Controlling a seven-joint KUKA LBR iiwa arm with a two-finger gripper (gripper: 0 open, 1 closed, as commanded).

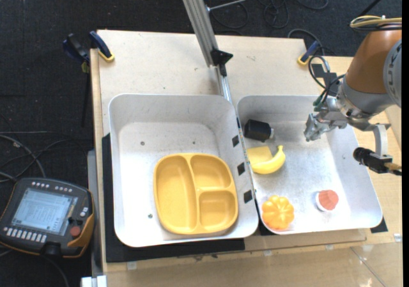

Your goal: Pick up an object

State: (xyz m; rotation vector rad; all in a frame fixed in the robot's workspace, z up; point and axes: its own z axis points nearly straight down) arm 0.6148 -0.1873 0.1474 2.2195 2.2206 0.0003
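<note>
No writing is reading legibly anywhere. The end effector (314,131) is hovering at the right bin's (358,170) 1 o'clock corner; whether it is wide or narrow, I cannot tell. In that bin are lying a smooth curved banana (267,160), a black cylinder (258,130), a ribbed orange pumpkin (278,212) and a red disc (328,200). A glossy yellow three-compartment tray (195,192) is sitting in the left bin (128,151).

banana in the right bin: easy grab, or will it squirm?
The banana is curved and looks smooth, so it may pivot or slip if pinched off-centre. It looks like a light toy, probably rigid. It lies flat beside the bin wall, which could crowd one finger.
</note>
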